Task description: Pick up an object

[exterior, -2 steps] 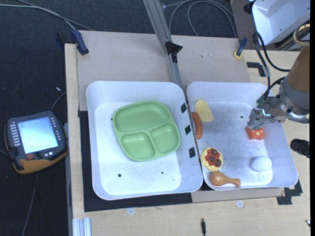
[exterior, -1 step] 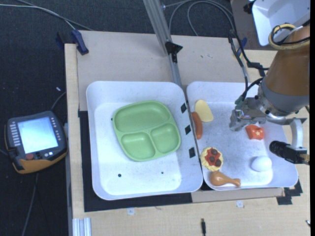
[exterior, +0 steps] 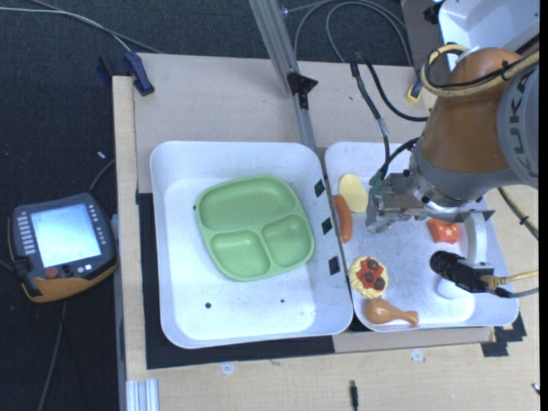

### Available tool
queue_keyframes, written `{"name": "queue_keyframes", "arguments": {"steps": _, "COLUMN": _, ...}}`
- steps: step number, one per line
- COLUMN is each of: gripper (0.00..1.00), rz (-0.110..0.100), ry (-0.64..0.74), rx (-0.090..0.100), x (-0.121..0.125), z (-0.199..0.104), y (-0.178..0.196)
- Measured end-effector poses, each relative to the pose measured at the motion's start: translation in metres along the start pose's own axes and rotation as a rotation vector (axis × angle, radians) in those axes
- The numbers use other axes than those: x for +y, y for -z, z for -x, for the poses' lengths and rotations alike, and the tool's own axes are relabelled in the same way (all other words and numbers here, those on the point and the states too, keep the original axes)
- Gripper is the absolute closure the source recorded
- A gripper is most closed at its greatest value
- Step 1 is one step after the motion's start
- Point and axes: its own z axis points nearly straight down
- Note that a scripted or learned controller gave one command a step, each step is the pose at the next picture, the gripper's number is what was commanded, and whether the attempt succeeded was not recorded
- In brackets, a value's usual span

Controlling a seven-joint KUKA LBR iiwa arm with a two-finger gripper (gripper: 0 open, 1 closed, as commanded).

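Gripper (exterior: 387,217): hovering over right bin (exterior: 411,315); you cannot tell its state.
Hotdog (exterior: 343,217): lying at bin's left wall; likely light, stiff, slick.
Grip: you're taking it across mid-length.

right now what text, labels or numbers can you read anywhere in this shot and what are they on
"UK": grey letters on the arm's casing at the right edge, cut off by the frame.
Handheld pendant left of the bench: its screen is lit, but too washed out to read.
Green divided plate, white bins and toy food: no markings to read.
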Motion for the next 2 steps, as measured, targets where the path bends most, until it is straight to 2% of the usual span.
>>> {"name": "queue_keyframes", "arguments": {"steps": 1, "gripper": 1.00, "rz": -0.002, "ry": -0.002, "rx": -0.001, "x": 0.002, "z": -0.049, "y": -0.009}}
{"name": "queue_keyframes", "arguments": {"steps": 2, "gripper": 1.00, "rz": -0.003, "ry": -0.001, "rx": -0.001, "x": -0.005, "z": -0.112, "y": -0.016}}
